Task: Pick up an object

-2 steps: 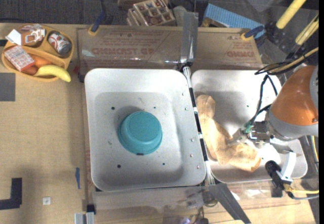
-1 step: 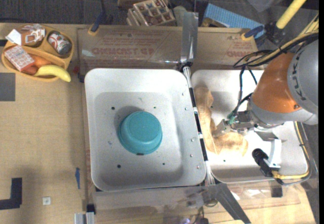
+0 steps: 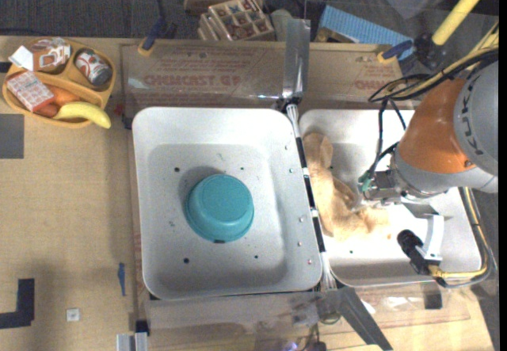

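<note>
A tan, crumpled cloth-like object (image 3: 333, 191) lies along the left side of the right bin (image 3: 451, 262). A teal bowl (image 3: 220, 207) sits upside down in the middle of the left bin (image 3: 158, 143). My gripper (image 3: 369, 191) is low in the right bin, at the right edge of the tan object and touching or nearly touching it. The grey wrist and orange band (image 3: 432, 147) rise behind it and hide the bin's right part.
A yellow tray (image 3: 16, 96) with a banana, cans and boxes stands at the far left of the bench. A cardboard wall (image 3: 206, 80) runs behind both bins. Cables and a black cylinder on a white bracket (image 3: 416, 250) hang by the arm in the right bin.
</note>
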`<state>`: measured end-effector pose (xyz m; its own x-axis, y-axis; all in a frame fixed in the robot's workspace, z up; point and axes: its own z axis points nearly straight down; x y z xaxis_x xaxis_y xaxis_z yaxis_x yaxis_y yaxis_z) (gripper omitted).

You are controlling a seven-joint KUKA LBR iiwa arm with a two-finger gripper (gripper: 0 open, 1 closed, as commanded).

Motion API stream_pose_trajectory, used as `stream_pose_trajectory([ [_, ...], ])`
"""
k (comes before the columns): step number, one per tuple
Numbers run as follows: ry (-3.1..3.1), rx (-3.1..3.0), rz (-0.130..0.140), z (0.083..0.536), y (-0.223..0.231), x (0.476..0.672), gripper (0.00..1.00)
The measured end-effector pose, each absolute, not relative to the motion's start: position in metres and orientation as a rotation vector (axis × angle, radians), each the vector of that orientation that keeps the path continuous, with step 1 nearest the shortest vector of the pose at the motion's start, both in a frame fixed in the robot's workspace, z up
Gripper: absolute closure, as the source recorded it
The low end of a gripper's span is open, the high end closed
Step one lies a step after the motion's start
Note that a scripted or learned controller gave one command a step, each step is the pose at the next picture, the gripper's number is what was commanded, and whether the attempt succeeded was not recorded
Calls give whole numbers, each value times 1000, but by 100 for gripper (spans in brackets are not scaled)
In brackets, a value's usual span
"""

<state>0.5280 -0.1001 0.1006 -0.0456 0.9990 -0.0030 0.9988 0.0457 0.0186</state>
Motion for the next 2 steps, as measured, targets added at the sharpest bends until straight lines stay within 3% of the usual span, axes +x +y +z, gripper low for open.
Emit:
stream_pose_trajectory([
  [1, 2308, 2130, 0, 134, -111, 559, 100],
  [2, 2606, 1744, 2, 185, -88, 601, 100],
])
